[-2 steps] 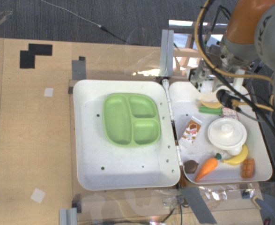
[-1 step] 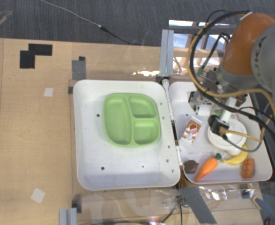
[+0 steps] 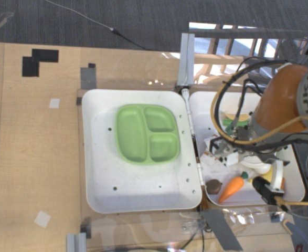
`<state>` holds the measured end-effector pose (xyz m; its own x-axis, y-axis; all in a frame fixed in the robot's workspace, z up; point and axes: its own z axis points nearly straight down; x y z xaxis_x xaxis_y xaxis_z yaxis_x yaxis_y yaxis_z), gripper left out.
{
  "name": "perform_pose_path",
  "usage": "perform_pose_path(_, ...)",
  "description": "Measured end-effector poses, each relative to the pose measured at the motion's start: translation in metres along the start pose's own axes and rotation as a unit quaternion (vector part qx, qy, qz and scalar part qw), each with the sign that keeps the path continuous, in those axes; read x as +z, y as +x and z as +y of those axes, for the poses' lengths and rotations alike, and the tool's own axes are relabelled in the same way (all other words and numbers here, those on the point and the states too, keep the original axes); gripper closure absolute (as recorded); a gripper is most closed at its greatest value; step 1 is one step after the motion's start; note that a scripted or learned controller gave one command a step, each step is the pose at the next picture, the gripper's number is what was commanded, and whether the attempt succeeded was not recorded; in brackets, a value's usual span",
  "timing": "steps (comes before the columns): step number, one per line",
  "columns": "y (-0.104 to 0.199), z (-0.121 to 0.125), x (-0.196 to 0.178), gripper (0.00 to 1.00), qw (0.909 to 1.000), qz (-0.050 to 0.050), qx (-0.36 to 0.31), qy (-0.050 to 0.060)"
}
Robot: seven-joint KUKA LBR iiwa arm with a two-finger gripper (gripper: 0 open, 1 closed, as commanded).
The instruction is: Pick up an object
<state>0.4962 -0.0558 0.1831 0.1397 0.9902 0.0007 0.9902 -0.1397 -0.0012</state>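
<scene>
Camera view: pincer (image 3: 223,152) low in the right bin (image 3: 202,105) — grip state unclear — carrot (image 3: 231,188) just below it, likely target.

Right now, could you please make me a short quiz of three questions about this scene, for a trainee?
1. True or false: the green plate lies in the left bin.
2. Which thing lies near the front edge of the right bin? A) a carrot B) a blue cup C) a book
3. Fill in: the plate has ___ compartments.

Key
1. True.
2. A: the carrot lies there, beside a small brown piece.
3. Three: one long compartment on the left, two smaller ones on the right.

The gripper is low in the right bin, under the arm and cables.
</scene>
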Motion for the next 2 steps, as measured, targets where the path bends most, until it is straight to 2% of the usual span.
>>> perform_pose_path(1, 0.043, 0.022, -0.062, 1.0, 0.9764, 0.001, 0.216, -0.001)
perform_pose_path(2, -0.025, 0.05, 0.018, 1.0, 0.9989, -0.001, -0.046, 0.0)
